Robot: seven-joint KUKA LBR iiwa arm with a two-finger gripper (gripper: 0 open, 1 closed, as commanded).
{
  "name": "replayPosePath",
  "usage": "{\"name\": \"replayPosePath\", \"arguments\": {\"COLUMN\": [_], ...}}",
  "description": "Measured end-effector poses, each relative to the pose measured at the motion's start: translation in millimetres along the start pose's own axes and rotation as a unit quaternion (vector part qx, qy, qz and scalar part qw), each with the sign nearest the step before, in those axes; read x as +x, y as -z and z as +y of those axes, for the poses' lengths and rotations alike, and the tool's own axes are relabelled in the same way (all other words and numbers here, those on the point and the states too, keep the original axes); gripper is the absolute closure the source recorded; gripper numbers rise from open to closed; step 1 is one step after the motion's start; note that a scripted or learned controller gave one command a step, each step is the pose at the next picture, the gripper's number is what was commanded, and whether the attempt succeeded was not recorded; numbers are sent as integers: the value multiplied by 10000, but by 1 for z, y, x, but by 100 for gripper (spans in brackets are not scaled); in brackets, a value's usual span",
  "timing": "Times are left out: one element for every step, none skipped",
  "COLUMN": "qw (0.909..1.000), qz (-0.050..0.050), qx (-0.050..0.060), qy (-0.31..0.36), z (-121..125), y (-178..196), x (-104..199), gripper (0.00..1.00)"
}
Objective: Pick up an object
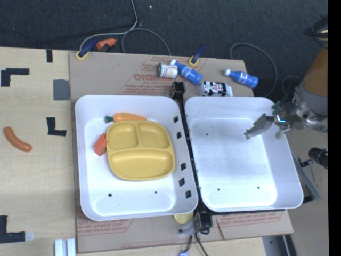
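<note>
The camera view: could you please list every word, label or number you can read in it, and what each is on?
Red print on the cardboard sheet: too blurred to read.
Label on the white bottle: too small to read.
Black-and-white packet: pattern illegible.
Nothing else carries text.

Two white bins are seen on brown cardboard printed with red lettering. A yellow divided plate is shown in the left bin, with an orange carrot, green at its tip, at the plate's 12 o'clock and a red-orange piece at its 9 o'clock. Two blue bottles with white caps are seen at 12 o'clock of the right bin. The gripper is coloured grey.
</note>
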State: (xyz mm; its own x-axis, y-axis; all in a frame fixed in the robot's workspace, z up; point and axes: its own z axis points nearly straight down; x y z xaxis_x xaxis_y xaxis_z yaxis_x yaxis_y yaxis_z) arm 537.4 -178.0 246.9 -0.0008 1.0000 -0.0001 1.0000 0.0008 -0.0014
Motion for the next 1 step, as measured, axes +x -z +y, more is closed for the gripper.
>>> {"name": "replayPosePath", "arguments": {"qw": [10000], "qz": [20], "qx": [35], "qy": [2], "z": [-28], "y": [-119], "x": [46], "gripper": [0]}}
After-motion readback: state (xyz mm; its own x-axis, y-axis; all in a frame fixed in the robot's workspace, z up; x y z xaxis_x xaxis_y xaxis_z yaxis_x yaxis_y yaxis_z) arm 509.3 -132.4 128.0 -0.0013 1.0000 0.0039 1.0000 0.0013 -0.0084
